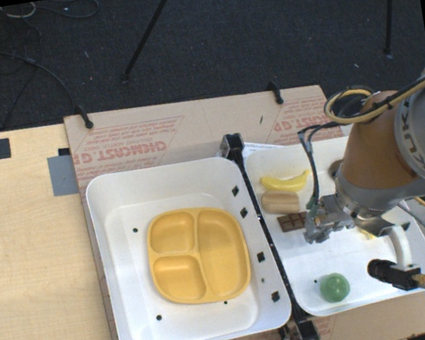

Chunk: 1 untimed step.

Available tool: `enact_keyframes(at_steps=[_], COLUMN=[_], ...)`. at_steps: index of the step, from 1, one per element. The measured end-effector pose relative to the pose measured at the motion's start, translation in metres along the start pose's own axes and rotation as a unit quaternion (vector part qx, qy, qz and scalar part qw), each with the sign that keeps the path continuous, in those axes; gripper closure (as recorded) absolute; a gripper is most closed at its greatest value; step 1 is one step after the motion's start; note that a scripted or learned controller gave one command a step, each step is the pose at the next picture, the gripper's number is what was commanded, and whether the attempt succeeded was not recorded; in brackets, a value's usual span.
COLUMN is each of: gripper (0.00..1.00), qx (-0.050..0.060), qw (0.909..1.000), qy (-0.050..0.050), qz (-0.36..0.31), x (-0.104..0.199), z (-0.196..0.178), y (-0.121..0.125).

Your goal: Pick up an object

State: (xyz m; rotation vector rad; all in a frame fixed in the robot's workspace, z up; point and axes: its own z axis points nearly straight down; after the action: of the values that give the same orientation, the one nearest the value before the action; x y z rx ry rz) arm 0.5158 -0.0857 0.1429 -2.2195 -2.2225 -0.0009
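A pale wooden table point(29, 277) is seen from above at a slant, with dark floor beyond its far edge. Toward the table's right end a sheet of brown cardboard point(189, 128) printed with red lettering is laid, and two shallow white bins are set on it side by side, joined along a black strip point(246, 200).

The left bin point(112, 198) is the wider one. A yellow plate point(198, 255), divided into three compartments, is laid flat in the middle of its floor.

A grey arm point(383, 153) with an orange band is reached in over the right edge of the right bin point(356, 258). Its gripper point(317, 230) is held low over the middle of that bin. Whether the gripper is spread or pressed together cannot be told from this angle, and nothing is seen held in it.

The loose objects are gathered in the right bin. A yellow banana point(287, 182) is laid near the far edge, toward the corner by the black strip. A tan block point(280, 203) is placed just beside it on the near side, close enough that the two appear to touch. A small dark brown piece point(290, 223) is found just nearer again, close to the left of the gripper; contact between them cannot be judged. A green ball point(334, 288) is set alone by the bin's near edge, well apart from the other three. A small scrap of yellow point(366, 234) is glimpsed under the arm, too hidden to be identified.
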Motion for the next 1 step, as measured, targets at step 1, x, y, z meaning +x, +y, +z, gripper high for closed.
enact_keyframes(at_steps=[1], gripper=[1.0], qx=[0.0], qw=[1.0], qy=[0.0], qz=[0.0], x=[-0.0042], z=[-0.0425], y=[-0.0004])
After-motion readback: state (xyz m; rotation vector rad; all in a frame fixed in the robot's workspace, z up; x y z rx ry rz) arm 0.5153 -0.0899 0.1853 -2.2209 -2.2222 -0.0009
